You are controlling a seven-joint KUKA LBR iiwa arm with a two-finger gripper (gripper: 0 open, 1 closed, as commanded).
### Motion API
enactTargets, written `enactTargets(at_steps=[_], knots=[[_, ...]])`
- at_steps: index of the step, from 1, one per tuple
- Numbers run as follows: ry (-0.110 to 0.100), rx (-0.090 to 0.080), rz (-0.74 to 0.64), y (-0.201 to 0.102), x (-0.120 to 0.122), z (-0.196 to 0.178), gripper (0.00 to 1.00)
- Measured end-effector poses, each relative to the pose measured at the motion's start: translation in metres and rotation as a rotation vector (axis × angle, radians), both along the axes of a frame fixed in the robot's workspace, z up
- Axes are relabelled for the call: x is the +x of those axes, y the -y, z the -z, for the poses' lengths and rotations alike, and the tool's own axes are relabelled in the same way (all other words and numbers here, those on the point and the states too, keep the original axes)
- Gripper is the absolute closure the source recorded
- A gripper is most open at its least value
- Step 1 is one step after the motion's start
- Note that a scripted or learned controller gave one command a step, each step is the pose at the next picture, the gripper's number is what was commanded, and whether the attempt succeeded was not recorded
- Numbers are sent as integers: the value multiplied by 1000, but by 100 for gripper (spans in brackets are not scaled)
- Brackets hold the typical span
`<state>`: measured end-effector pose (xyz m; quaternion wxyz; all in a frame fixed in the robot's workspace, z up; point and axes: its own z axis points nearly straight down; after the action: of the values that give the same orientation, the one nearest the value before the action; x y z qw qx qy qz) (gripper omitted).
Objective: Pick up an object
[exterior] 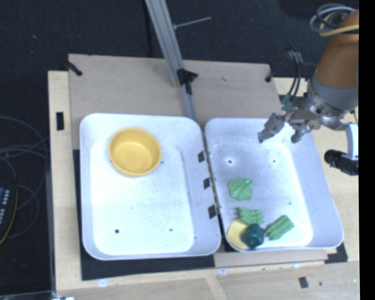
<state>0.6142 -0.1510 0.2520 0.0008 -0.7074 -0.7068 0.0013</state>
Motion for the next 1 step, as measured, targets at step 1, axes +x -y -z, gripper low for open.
enactTargets(at_steps=[1], knots=[[-1, 0, 0, 1, 9, 50, 0]])
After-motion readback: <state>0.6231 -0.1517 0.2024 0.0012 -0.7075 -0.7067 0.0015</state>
